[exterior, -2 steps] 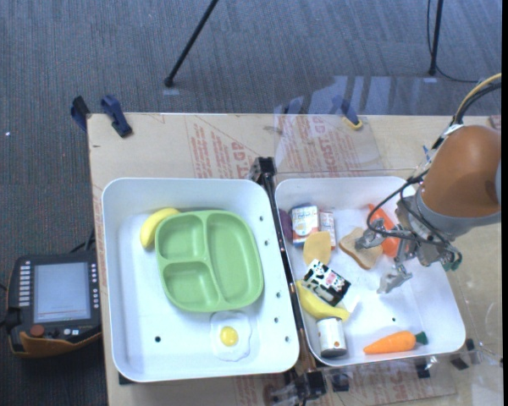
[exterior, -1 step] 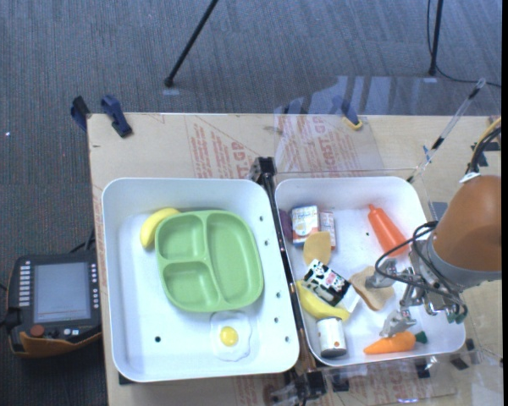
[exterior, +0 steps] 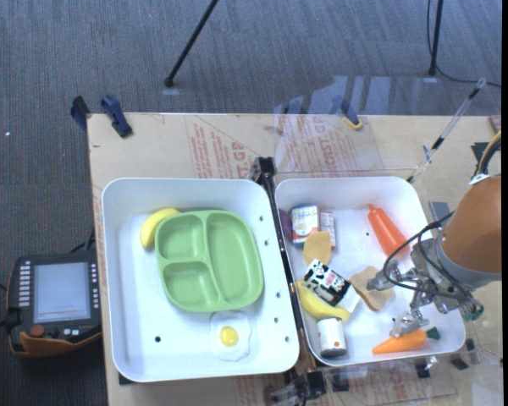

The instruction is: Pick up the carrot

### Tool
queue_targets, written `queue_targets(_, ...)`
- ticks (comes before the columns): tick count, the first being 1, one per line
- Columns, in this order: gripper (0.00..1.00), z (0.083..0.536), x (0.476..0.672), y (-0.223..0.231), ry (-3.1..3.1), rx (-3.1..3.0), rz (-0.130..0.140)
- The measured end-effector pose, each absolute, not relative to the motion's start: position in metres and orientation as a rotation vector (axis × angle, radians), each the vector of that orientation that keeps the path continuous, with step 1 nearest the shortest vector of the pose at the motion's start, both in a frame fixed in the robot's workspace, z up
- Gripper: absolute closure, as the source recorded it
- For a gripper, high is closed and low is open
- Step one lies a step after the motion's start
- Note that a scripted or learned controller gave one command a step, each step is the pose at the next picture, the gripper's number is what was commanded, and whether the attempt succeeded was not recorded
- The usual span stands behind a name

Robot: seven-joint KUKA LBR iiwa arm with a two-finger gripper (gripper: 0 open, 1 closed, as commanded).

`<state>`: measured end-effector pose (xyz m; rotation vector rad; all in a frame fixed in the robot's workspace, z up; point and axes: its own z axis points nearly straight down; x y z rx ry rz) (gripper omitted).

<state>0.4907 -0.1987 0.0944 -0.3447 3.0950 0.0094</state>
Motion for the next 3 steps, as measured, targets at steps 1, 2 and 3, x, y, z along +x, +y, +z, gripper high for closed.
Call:
queue_targets(1, 0.0, 0.0916, 0.4941, -0.1964, 3.043, -0.661, 0.019)
queue_targets(2, 0.0, 0.0911, 0.5, -0.1975, 2.971, -0.941, 0.013)
queue_targets(3, 0.0, 0.0921, 0.4963, -0.1923, 2.78, -1.385, 0.014)
